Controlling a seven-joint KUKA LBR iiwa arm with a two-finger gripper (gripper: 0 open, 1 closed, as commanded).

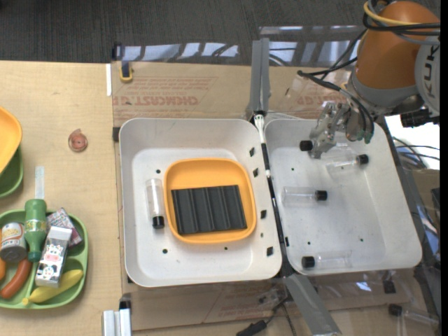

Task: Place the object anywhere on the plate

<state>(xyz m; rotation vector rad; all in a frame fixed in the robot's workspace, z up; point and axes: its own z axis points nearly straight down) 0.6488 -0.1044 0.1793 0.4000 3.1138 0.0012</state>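
**A:** From above the bench, we see the gripper (323, 144) poised over the far end of the right bin (371, 219), among 4 clear tubes with black caps. Which is the object?

**B:** We judge it to be the nearest tube (306, 145), whose cap shows just left of the gripper. A far tube (348, 163) lies just beside it on the other side, a middle tube (306, 196) sits mid-bin and a corner tube (330, 261) lies nearer us. We cannot tell how wide the gripper is set, or whether it has anything in it.

**A:** And the plate?

**B:** The orange plate (210, 165) sits in the left bin (140, 254), well apart from the gripper and carrying a black ribbed mat (210, 208). A spare tube (152, 196) lies just beside the plate's left rim.

**A:** How will a tube handle?

**B:** We expect it to be light, stiff and slick. Being round, it will probably roll or squirt out of a poor pinch. We would close across the middle of the clear barrel, square to its length. The cap end is a worse hold, since the tube could pivot there.
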